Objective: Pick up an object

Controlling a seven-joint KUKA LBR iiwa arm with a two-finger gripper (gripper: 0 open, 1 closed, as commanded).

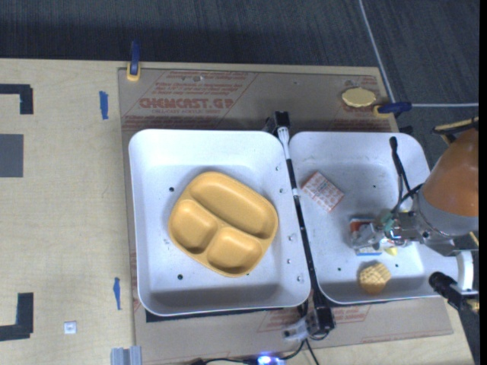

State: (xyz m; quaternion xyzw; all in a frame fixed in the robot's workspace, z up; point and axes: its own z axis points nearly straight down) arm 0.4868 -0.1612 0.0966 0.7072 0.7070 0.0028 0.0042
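In the right bin (346, 152), a small white packet with a red pattern (323, 190) lies flat near the left wall. A round tan waffle-like biscuit (374, 277) rests near the front wall. My gripper (367, 235) hangs low over the bin floor between these two, just above the biscuit and to the right of the packet. The grey arm with its orange band (459, 179) reaches in from the right. Glare and wiring blur the gripper's tip, and I see no object clearly held there.
The left bin (152, 204) holds a large yellow divided dish (222, 223), bottom up. A black divider strip (295, 204) runs between the bins. On the bench behind the right bin lie a tan disc (358, 97) and a blue clamp (393, 108). A black cable (398, 169) crosses the right bin.
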